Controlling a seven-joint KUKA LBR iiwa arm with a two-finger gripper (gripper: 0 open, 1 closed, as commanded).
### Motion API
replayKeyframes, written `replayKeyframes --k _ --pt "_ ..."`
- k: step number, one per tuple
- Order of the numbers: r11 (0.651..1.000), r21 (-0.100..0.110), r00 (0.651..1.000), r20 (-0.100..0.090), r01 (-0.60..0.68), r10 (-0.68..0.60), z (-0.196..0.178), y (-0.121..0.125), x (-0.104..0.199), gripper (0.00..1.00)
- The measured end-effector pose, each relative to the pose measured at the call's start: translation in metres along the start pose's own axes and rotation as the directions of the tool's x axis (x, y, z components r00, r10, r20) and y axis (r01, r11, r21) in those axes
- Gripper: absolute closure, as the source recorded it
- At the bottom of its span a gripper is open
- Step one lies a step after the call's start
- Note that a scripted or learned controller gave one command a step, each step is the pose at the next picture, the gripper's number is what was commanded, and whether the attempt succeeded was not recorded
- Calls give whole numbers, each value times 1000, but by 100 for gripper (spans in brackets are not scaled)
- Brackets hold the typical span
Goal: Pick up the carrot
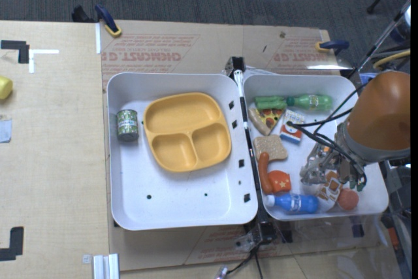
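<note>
A long orange piece that looks like the carrot (263, 168) lies along the left wall of the right bin (339, 83), just below a slice of bread (271, 147). My gripper (321, 173) hangs low over the right half of that bin, under the orange wrist band (385, 111). It is well to the right of the carrot and not touching it. A small orange and white piece (331, 191) lies right under the gripper. Cables and the wrist hide much of the gripper.
The right bin also holds a green bottle (294, 102), a pizza slice (267, 119), a small box (292, 132), a red-orange toy (279, 181), a blue bottle (296, 204) and an orange ball (348, 199). The left bin (130, 206) holds a yellow divided plate (187, 130) and a can (127, 125).
</note>
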State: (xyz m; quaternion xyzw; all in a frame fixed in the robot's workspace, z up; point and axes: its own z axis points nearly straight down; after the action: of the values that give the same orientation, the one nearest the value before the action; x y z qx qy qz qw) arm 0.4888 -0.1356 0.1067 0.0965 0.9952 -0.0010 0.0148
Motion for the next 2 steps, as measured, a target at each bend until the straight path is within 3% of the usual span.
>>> replayKeyframes --k 1,2 --pt "932 11 932 -23 -363 363 16 -20 -59 100" --pt "882 13 882 -23 -471 471 -25 47 -63 100"
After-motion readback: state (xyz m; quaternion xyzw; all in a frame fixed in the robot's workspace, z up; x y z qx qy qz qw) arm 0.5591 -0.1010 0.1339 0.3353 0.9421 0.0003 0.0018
